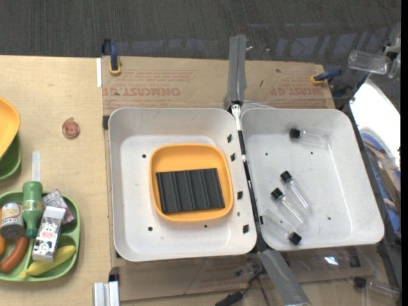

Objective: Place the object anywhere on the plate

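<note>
An orange plate (191,155) lies in the left bin (127,190). A dark grey ridged block (191,190) rests flat on it and covers most of its middle. Several clear vials with black caps lie in the right bin (344,171): one near the back (299,134), two side by side in the middle (291,187), and one at the front (287,232). At the top right edge, beyond the bins, a bit of my gripper (394,46) shows beside a clear vial-like piece (366,60). Whether it grips that piece is unclear.
Left of the bins, a green tray (64,260) holds toy food and a bottle, and an orange bowl (6,129) sits at the edge. A small pink disc (71,128) lies on the wooden bench. Clamps (112,62) hold the cardboard behind the bins.
</note>
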Controlling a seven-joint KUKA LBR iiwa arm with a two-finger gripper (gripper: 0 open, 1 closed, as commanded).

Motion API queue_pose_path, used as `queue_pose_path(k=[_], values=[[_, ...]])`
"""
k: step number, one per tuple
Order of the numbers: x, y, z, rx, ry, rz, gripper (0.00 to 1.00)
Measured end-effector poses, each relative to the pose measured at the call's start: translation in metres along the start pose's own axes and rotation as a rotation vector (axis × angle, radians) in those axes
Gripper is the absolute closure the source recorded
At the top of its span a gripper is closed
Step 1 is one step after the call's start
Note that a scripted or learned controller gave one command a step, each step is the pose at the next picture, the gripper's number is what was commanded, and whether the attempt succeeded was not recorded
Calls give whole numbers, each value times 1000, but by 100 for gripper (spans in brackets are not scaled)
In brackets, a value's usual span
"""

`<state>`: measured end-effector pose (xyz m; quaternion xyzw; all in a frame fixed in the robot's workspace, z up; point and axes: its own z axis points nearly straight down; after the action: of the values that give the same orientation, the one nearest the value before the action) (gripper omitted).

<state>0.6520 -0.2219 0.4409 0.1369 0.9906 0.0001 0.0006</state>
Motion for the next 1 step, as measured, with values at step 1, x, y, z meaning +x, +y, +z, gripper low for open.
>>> queue_pose_path(k=[1], values=[[0, 0, 0, -1, -1, -292, 100]])
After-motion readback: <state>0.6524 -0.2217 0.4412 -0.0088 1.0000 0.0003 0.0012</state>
